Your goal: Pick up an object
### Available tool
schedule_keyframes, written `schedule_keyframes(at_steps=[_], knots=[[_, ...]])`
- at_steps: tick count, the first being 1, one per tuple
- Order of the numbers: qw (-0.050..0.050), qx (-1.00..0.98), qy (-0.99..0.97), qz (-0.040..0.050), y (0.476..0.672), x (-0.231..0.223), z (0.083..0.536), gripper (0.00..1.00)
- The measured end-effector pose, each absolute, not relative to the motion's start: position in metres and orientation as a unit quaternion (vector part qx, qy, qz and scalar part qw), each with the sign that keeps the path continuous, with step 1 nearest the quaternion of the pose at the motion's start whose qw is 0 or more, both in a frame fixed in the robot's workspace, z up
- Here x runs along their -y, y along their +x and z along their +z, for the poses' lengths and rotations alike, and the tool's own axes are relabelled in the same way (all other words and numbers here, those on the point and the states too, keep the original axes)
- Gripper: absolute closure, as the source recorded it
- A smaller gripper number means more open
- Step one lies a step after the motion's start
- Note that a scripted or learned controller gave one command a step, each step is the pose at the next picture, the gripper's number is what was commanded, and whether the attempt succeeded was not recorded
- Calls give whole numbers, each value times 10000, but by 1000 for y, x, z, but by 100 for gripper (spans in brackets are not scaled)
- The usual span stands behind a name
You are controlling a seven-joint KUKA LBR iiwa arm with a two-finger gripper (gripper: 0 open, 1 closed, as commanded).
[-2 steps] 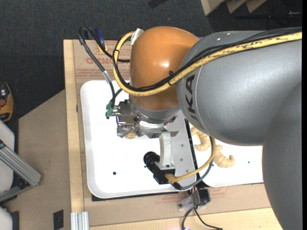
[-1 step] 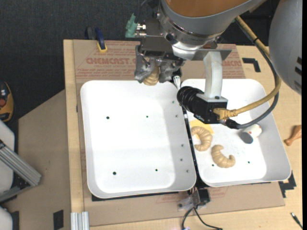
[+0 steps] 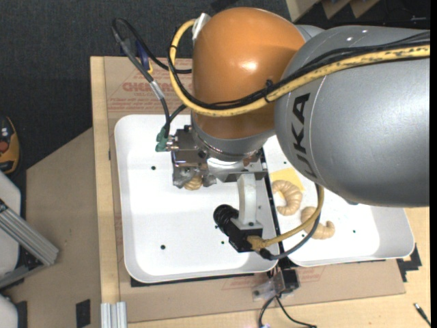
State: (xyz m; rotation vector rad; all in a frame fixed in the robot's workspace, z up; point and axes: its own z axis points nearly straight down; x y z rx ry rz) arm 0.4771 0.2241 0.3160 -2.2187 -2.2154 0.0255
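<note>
**Arm's bulk hides the gripper over the left bin**

The grey arm (image 3: 355,108) with its orange band (image 3: 239,53) reaches in from the right and covers much of both bins. Below the orange dome the wrist drops toward the left bin (image 3: 147,203), and the gripper (image 3: 188,176) sits beneath it, seen as a cluster of metal parts at the dome's lower left edge. Its tips cannot be made out from this slant, so whether it is open, closed or gripping anything cannot be told.

A small tan, croissant-like object (image 3: 192,183) peeks out right at the underside of that metal cluster, touching or just under it; most of it is hidden, and contact cannot be confirmed.

To the right of the gripper, past the rim between the bins, a second curled pastry-shaped object (image 3: 287,198) lies in the right bin (image 3: 382,241), partly covered by the arm. Farther right and lower, a third curled piece (image 3: 325,231) rests near a yellow cable (image 3: 300,229) that loops down over it.

Below the gripper, a white bracket (image 3: 247,202) and a black cylindrical fitting (image 3: 231,225) hang from the wrist. The right bin's far part is hidden by the arm.
</note>
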Motion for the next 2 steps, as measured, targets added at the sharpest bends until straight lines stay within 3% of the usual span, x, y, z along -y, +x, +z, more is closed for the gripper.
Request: schedule_keyframes(at_steps=[1, 2], knots=[[-29, 7077, -7064, -90, 480, -224, 473, 100], [22, 7066, -7076, 62, 478, -224, 344, 100]])
